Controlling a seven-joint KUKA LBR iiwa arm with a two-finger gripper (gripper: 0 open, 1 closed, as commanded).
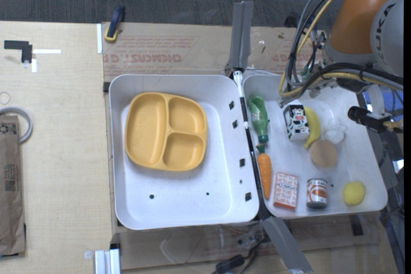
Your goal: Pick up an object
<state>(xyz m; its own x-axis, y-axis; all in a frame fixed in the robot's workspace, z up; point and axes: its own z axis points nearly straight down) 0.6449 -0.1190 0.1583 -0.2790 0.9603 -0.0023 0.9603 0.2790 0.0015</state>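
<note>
Seven small items are crowded in the right bin [376, 157]: green bottle [258, 116], carrot [264, 174], carton [286, 190], can [316, 194], lemon [354, 193], banana [313, 126], brown ball [323, 154]. The gripper's [294, 94] state cannot be told; apparently nothing is held. Risk: neighbours may be nudged, a round item may slip.

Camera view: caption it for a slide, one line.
KUKA arm over right bin of small items; yellow divided plate in left bin.
</note>
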